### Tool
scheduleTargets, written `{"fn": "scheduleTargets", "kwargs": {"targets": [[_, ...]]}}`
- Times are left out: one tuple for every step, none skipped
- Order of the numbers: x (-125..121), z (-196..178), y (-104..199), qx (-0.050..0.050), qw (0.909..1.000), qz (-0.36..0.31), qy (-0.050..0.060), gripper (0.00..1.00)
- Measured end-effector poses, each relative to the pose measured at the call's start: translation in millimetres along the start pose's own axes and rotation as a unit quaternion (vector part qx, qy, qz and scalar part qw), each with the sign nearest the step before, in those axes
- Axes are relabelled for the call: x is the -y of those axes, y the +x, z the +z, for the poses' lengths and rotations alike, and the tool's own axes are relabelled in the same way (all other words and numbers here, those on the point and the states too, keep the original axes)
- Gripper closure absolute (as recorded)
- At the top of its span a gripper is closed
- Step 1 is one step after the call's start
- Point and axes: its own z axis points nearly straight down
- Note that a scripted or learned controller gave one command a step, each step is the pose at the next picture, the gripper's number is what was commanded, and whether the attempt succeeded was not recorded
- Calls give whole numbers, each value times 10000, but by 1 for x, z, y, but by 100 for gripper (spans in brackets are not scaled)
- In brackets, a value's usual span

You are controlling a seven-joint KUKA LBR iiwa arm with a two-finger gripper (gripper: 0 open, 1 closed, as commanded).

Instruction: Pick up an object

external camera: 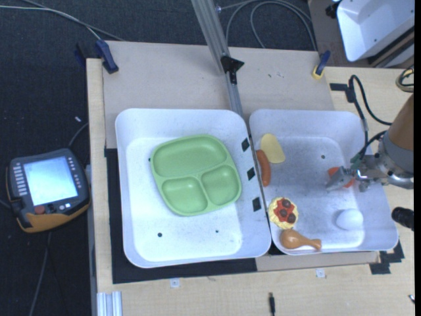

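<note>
**Hand low in the right bin, toy food waiting along its left wall**

At the far left, off the counter (197, 64), a handheld control screen (46, 186) lies on the dark floor. The left bin (131, 196) holds a green divided plate (196, 174), lying flat and slightly turned, well apart from everything else.

Across the divide, the right bin (309, 127) carries the small pieces. Tight against its left wall lie a yellow chip-shaped piece (272, 147) and, touching it, a red sausage (264, 166). Nearer, a little round pizza (283, 211) sits just beside a tan drumstick (299, 241) in the near left corner. Toward the near right, a white egg (348, 219) lies by itself on bare bin floor.

The hand (343, 176) hangs low over the right side of this bin, reaching in from the right, just far of the egg. Its orange-tipped ends look drawn close together with nothing between them, though they are small and blurred.

The egg looks the closest candidate. It is probably light, hard plastic: smooth, rounded and likely to roll or squirt out, so a grip across its widest middle seems best. The drumstick offers a narrow handle but is crowded by the bin wall and the pizza. The sausage, pressed against the wall, leaves little room on that side.
</note>
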Motion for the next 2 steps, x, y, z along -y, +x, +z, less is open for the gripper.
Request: {"fn": "scheduleTargets", "kwargs": {"targets": [[-2, -14, -1, 13, 10000, -2, -39, 100], [-8, -78, -1, 34, 10000, -9, -74, 100]]}}
